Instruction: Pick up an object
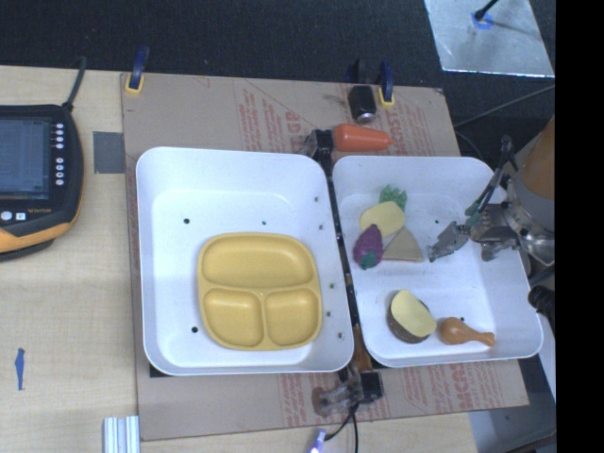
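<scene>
Reaching in from the worktop's right edge, my tool (451, 241) hangs inside the right bin (472, 173), near that bin's right wall and about midway between its far and near rims.

Camera view: several candidate objects lie in the right bin. Nearest to me is the tan wedge (404, 246), just beside the tool on the side toward the worktop's centre, with its long edge running roughly across the bin toward me. Touching or nearly touching it are a yellow piece (380, 218) and a purple piece (367, 245), with a green piece (393, 196) farther toward the back rim. Toward the near rim sit a halved potato-like piece (411, 316) and a drumstick-shaped piece (462, 332), the latter lying lengthwise along that rim. The left bin (160, 253) carries a yellow divided tray (260, 289).

Tool state: I cannot tell how wide it is set; nothing is visibly held in it. My judgement is that the wedge is the shortest reach, a small shift toward the centre divider.
</scene>
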Action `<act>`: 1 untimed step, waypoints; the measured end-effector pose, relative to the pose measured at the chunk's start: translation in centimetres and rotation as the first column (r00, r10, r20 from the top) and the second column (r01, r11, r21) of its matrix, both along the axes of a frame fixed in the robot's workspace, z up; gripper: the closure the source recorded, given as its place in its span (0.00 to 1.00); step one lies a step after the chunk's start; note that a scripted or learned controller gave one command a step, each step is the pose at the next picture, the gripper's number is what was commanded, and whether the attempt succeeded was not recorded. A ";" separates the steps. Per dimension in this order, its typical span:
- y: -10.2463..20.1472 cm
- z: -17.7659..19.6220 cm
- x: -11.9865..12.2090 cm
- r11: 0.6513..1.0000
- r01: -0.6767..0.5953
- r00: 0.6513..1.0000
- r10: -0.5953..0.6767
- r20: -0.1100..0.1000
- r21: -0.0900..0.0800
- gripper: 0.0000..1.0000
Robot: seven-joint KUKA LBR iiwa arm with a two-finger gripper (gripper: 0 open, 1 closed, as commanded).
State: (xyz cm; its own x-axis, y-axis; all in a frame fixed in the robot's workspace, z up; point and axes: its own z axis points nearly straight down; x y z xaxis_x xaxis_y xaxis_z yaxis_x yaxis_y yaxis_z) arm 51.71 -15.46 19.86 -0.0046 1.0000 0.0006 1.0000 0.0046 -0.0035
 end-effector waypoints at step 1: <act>7.2 -0.7 6.9 1.000 -0.002 1.000 0.002 0.000 -0.001 0.00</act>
State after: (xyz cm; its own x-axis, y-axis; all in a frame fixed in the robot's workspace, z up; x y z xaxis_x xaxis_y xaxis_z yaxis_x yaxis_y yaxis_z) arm 58.65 -8.30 19.18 -0.0069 1.0000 -0.0007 1.0000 0.0069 -0.0032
